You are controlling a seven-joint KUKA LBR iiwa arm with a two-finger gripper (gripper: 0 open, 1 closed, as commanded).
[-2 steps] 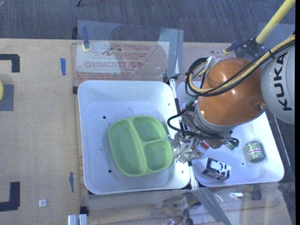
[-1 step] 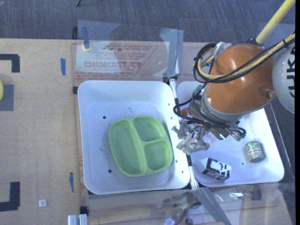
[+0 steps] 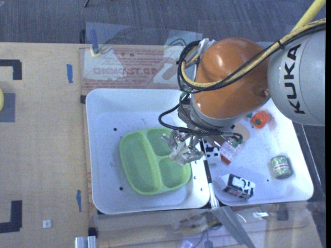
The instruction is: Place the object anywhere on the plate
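Camera view: from above and at a slant, both white bins sit side by side on the bench, the arm coming in from the right.
Arm: the grey KUKA arm (image 3: pixel 302 81) with its big orange band (image 3: pixel 230 79) hangs over the seam between the two bins, black and yellow cables looping around the band.
Gripper: the gripper (image 3: pixel 181 150) pokes out below the orange band, over the right part of the green plate, near its upper and lower right compartments.
Hand state: I cannot tell whether it is released or clenched, and I cannot make out anything held in it; the metal parts there blur together.
Plate: the green plate (image 3: pixel 145 164) lies in the left bin (image 3: pixel 103 138), tilted a little, with one long compartment on the left and two smaller ones on the right.
Objects: the things to choose from lie in the right bin (image 3: pixel 297 185).
Orange piece: a small orange item (image 3: pixel 260 119) near that bin's upper part, just beside the arm.
Red-and-white packet: a small packet (image 3: pixel 231 150) close to the seam, just right of the gripper.
Green can: a small round green can (image 3: pixel 281 166) toward the right wall.
Black-and-white box: a small box (image 3: pixel 239 185) near the lower edge.
Bench: light wooden board (image 3: pixel 41 138) to the left, with black corner marks and blue tape bits.
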